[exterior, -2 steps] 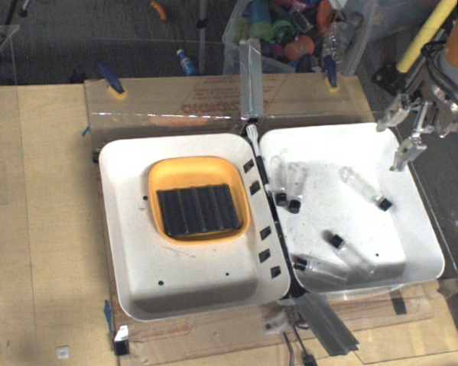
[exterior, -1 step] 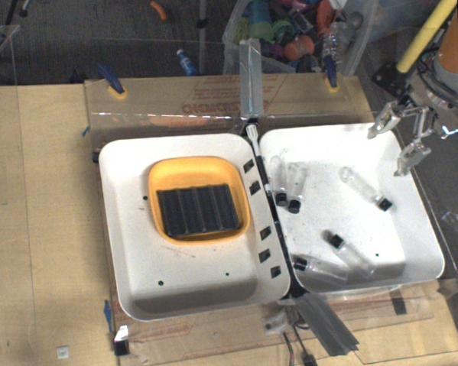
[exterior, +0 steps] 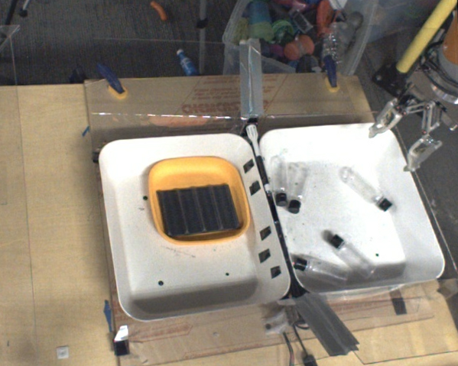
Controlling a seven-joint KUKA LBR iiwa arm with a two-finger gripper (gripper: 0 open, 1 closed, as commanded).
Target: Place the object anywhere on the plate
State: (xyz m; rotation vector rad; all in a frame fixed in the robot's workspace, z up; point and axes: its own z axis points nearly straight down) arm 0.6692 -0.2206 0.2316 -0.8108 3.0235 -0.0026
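Note:
An orange plate [exterior: 161,176] lies in the left bin [exterior: 128,222] with a black ribbed pad [exterior: 198,209] resting on it. Several clear vials with black caps lie in the right bin [exterior: 415,230]: a pair [exterior: 290,184] near its left wall, one [exterior: 363,188] toward the back right, one [exterior: 347,250] in the middle front, and one [exterior: 319,268] at the front left. My gripper [exterior: 401,135] hangs above the right bin's far right corner. It is open, nothing sits between its fingers, and it stands well apart from every vial.
A grey divider with black clips [exterior: 261,207] runs between the bins. Behind the bench stands a clear box of colourful toys [exterior: 297,18]. A yellow bar [exterior: 431,22] slants in at the top right beside the arm.

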